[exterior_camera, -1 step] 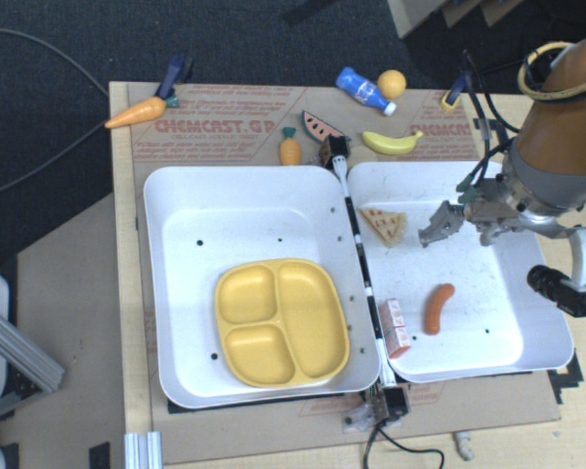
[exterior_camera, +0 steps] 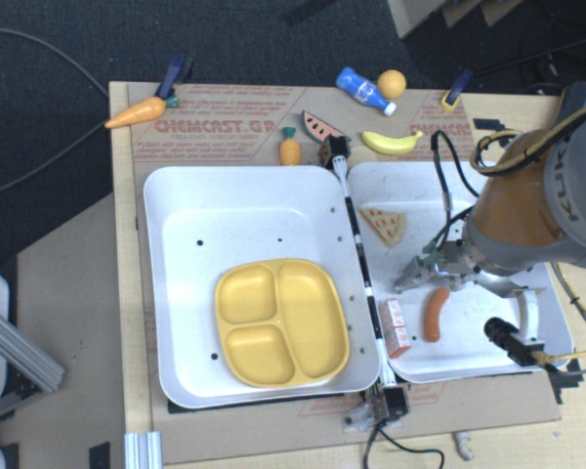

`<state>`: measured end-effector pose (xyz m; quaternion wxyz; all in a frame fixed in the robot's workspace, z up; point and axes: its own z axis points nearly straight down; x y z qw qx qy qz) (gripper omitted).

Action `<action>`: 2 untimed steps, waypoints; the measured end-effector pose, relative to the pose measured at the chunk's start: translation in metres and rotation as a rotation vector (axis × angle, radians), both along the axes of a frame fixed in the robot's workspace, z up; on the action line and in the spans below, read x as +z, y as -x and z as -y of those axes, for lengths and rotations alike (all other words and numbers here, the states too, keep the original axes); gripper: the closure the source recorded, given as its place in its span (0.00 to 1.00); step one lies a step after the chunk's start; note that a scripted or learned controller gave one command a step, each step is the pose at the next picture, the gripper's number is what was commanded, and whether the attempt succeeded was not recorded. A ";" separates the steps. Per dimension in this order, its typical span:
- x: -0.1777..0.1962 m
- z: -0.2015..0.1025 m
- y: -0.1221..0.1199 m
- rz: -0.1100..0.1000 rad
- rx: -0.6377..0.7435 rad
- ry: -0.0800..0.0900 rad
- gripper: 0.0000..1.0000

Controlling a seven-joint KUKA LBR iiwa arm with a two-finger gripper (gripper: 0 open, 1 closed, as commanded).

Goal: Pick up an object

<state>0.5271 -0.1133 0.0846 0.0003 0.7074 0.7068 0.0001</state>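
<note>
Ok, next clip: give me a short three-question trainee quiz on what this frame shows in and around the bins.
1. True or false: the yellow divided plate lies in the left bin.
2. Which item lies nearest the gripper in the right bin? A) sausage B) banana C) carrot
3. Fill in: the pizza slice lies in the ____ bin.

Key
1. True.
2. A; the banana and the carrot lie on the bench behind the bins.
3. Right.
</note>
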 end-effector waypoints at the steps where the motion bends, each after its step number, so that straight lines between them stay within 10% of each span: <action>1: 0.000 -0.006 0.031 -0.003 0.000 -0.002 0.00; 2: 0.009 -0.006 0.031 -0.002 -0.001 -0.001 1.00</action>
